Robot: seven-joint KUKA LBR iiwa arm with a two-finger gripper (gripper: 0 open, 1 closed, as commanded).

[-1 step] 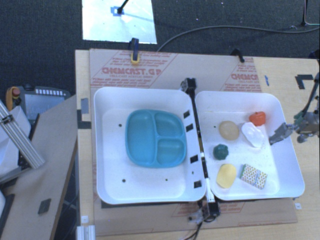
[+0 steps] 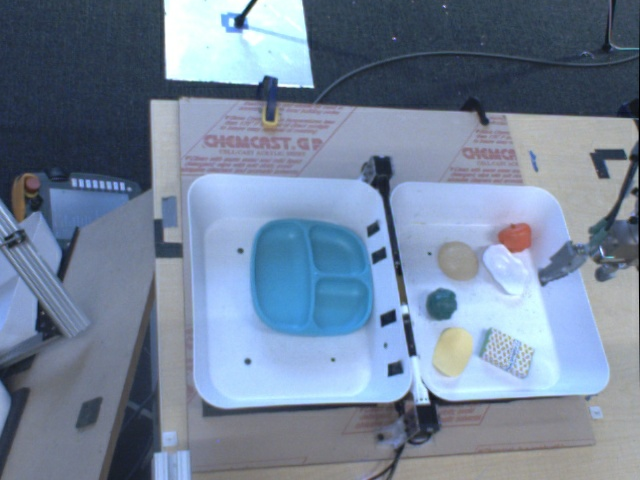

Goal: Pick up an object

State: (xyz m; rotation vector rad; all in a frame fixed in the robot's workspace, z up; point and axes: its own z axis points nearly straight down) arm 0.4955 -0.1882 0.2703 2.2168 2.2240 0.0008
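While arm sits at right edge:
Left bin (image 2: 215,368): shallow white, holds blue three-compartment plastic plate (image 2: 310,275).
Right bin (image 2: 575,348): beige ball (image 2: 458,260), dark green lump (image 2: 441,303), yellow piece (image 2: 452,350), patterned sponge block (image 2: 507,352), white object (image 2: 505,268), orange-red piece (image 2: 515,236) (all loose).
Gripper (image 2: 556,266): over bin's right rim, finger state cannot be judged.

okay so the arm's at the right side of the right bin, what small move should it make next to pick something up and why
Probably ease the gripper left and down toward the white object. It hangs at the right bin edge holding nothing, and that object lies closest, beside the orange one.
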